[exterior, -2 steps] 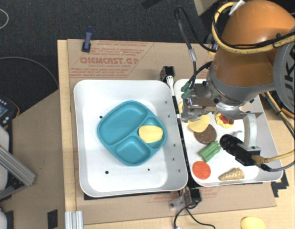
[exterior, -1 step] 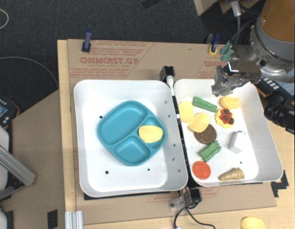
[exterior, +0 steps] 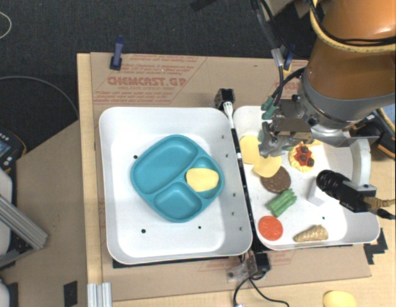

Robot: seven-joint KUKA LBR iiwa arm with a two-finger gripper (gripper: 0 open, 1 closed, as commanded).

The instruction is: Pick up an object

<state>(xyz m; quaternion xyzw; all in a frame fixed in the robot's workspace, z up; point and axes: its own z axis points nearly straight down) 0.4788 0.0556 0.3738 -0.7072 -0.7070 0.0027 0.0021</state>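
My gripper [exterior: 269, 151] hangs low over the back left of the right bin [exterior: 351, 238], directly above two pale yellow pieces [exterior: 249, 149], [exterior: 268, 167]. A brown round piece [exterior: 275, 181] lies just in front of them. Further forward are a green vegetable piece [exterior: 282, 203], a red tomato-like piece [exterior: 270, 228] and a tan cone-shaped piece [exterior: 311, 234]. A red and yellow piece [exterior: 302, 157] sits to the right of the gripper. Nothing shows between the fingers.
The left bin [exterior: 121, 229] holds a teal divided plate [exterior: 176, 177] with a yellow lemon-like piece [exterior: 202, 179] in its right compartment. A yellow object [exterior: 338, 299] lies off the bench at the front right. The arm's body covers the back right of the right bin.
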